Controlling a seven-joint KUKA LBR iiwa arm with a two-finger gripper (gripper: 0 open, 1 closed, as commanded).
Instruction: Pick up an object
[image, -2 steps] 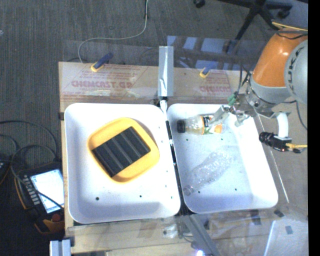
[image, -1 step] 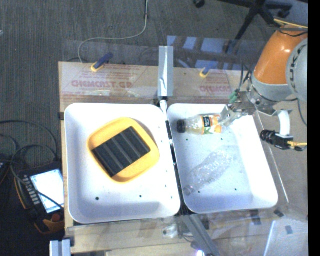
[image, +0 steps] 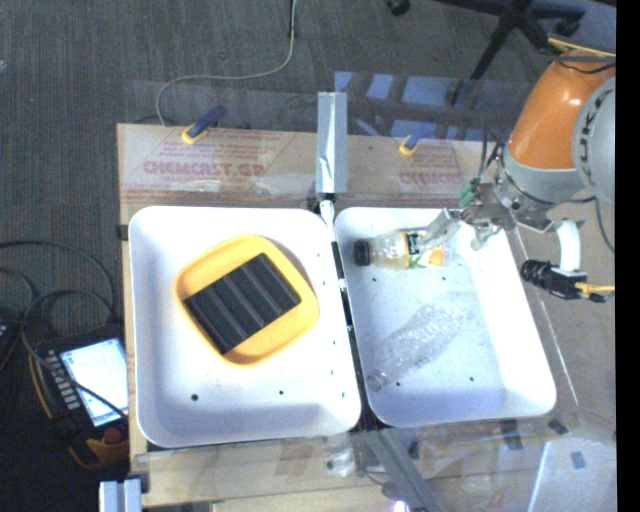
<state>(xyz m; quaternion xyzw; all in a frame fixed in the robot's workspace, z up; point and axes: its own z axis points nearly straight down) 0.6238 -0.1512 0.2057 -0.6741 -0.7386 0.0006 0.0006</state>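
Approach step, grasp not made. End effector (image: 462, 222) sat over right bin (image: 520, 330) near its far edge, just beside small bottle (image: 400, 250) with dark cap lying on its side there. Couldn't tell its grip state. Clear plastic bottle (image: 425, 335) lay mid-bin toward near edge. Left bin (image: 160, 400) held yellow tray with dark slatted top (image: 247, 298). Next move likely needed a descent centered over small bottle's body, then closing.
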